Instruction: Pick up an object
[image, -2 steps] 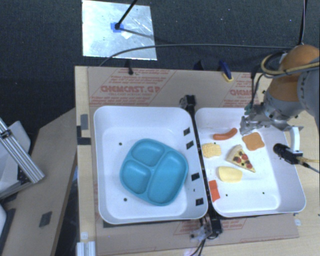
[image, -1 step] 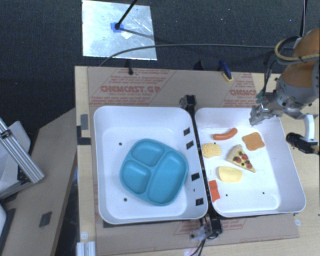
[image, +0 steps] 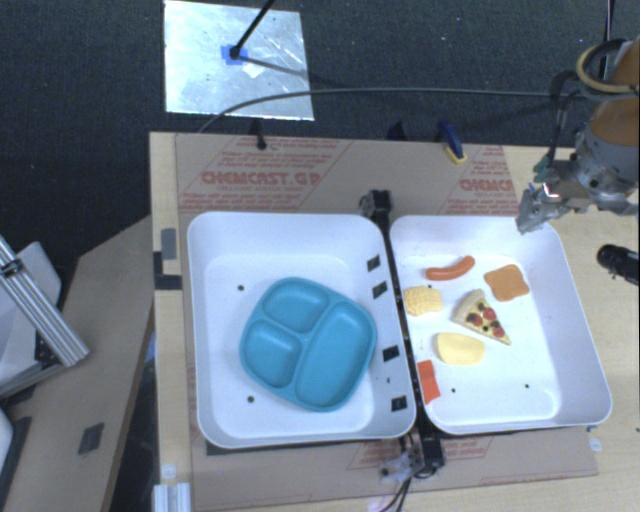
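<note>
Where the arm enters at the upper right of the frame, its body cut off by the edge, we see the gripper (image: 537, 208) over the right bin's (image: 575, 395) upper right corner; we cannot tell its state. Below it lie a sausage (image: 449, 268), toast (image: 506, 283), corn (image: 421, 300), pizza slice (image: 482, 317), cheese wedge (image: 458, 348) and an orange piece (image: 427, 380) at the bin's lower left. A blue divided plate (image: 307, 343) sits in the left bin (image: 215, 290).

A grey, rounded arm (image: 610, 150) is seen, marked by an orange-tan band above the wrist. A dark cable is looped over its upper part. The metallic grey gripper (image: 536, 208) is fitted at its end.
</note>
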